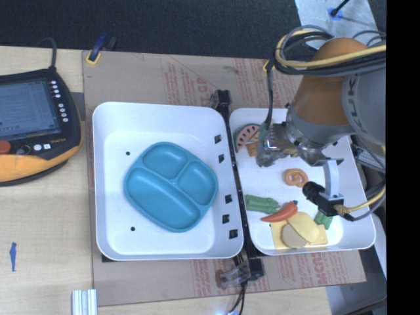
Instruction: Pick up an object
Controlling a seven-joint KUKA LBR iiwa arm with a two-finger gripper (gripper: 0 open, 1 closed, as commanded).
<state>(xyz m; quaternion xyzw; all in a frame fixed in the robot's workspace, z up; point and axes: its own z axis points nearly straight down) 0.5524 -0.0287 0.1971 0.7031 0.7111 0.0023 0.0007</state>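
Plastic toy food like the red pepper (281,211) in my right bin (351,245) looks light, stiff and a bit slick, so I'd pinch its thick middle, though I can't tell how the tool (266,151) is set.

Grey arm (357,104) entering from the right, its orange band (328,84) directly above the wrist; the tool (268,151) points downward and leftward, below and left of that band.
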